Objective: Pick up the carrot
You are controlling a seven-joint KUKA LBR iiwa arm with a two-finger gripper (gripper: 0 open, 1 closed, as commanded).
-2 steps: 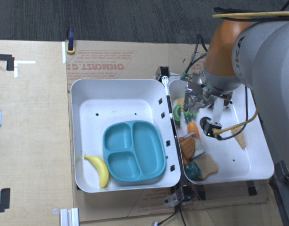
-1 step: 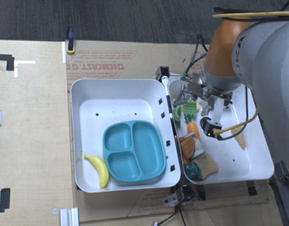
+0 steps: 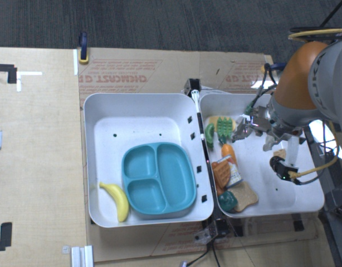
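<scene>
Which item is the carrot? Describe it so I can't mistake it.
Look in the right white bin, along its left wall. The carrot is the small orange piece just below the green toy and above the orange packet; it alone is plain orange.

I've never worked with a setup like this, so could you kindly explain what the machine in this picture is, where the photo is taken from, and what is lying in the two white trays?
The camera is fixed above a bench, looking down at a slant. The grey machine with an orange band is a robot arm reaching in from the right; its gripper hangs over the right bin. Whether it holds anything I cannot tell.

The left bin holds a teal divided plate and, beside it, a banana.

The right bin holds the carrot the arm is meant to pick up, a green ridged toy, a printed packet, a slice of bread and a dark green item, clustered along the bin's left side.
</scene>
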